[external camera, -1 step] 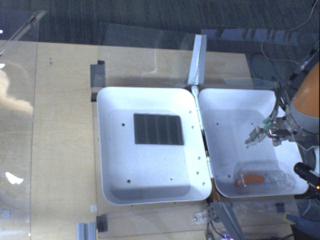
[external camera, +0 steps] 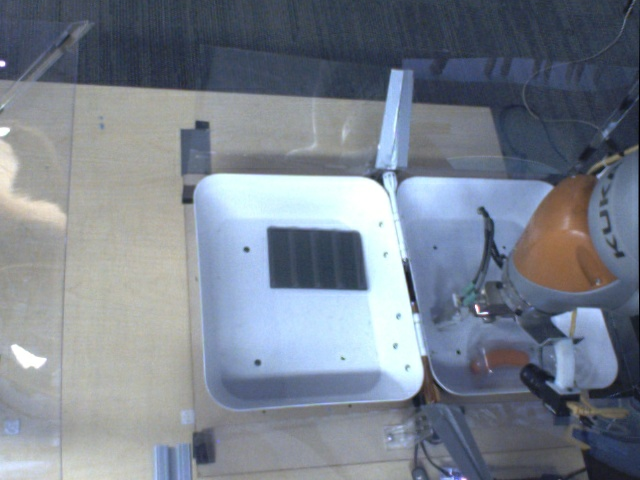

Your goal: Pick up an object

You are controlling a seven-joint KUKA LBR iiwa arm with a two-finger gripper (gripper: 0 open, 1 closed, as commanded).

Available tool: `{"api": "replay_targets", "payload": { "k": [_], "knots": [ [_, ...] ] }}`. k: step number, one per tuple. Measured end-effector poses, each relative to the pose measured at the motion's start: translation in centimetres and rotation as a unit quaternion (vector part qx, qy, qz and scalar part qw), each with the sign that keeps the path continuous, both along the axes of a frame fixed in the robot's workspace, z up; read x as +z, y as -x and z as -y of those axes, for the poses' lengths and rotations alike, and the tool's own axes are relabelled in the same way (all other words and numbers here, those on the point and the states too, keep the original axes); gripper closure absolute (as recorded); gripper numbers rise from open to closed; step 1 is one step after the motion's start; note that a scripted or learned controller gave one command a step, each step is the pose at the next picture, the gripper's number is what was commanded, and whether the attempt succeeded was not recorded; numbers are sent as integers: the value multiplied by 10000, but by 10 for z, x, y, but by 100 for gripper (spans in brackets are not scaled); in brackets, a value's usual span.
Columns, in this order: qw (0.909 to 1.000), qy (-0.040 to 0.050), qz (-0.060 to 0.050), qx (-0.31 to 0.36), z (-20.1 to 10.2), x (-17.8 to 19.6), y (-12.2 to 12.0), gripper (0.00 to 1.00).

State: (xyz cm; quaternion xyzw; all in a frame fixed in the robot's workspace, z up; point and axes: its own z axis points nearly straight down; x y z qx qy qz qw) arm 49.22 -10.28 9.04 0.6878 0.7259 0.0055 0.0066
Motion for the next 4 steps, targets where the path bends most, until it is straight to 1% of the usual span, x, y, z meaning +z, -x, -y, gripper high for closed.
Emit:
{"api": "replay_targets", "payload": {
  "k": [1, 2, 3, 4],
  "knots": [
    [9979, -12, -12, -652, -12, -1, -76, 0],
    [9994, -4, -30, -358, -8, -2, -134, 0],
    [9991, 3, -41, -422, 55, 115, -166, 0],
    [9975, -9, -74, -704, 64, 26, -81, 0]
  ]
}}
